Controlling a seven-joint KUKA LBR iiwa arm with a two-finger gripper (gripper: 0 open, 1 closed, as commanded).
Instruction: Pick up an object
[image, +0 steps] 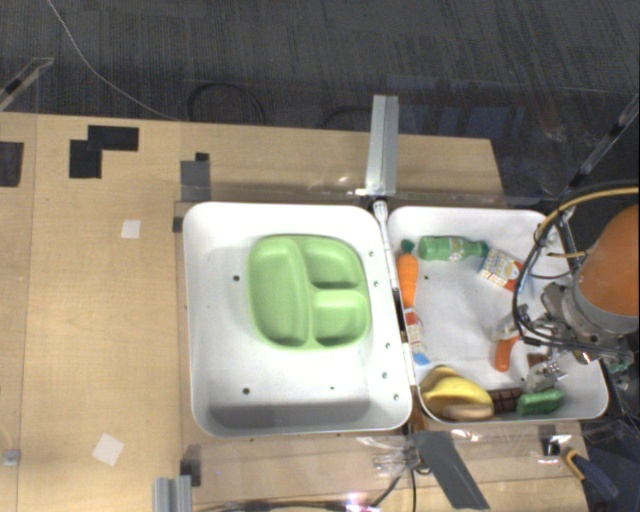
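Camera view: arm (610, 280) hanging low over the right bin (455, 222), reaching for something to pick

Gripper (545, 372) is sitting near the bin's lower right corner, just above a green block (541, 402) and beside a small orange piece (505, 352); its opening I cannot tell, nor anything held. Judging by this, it is approaching, and next needs a clean descent on one item. A banana (455, 392), carrot (407, 277) and green bottle (450, 248) are lying nearby; a smooth green divided tray (305, 290) is filling the left bin (215, 330)
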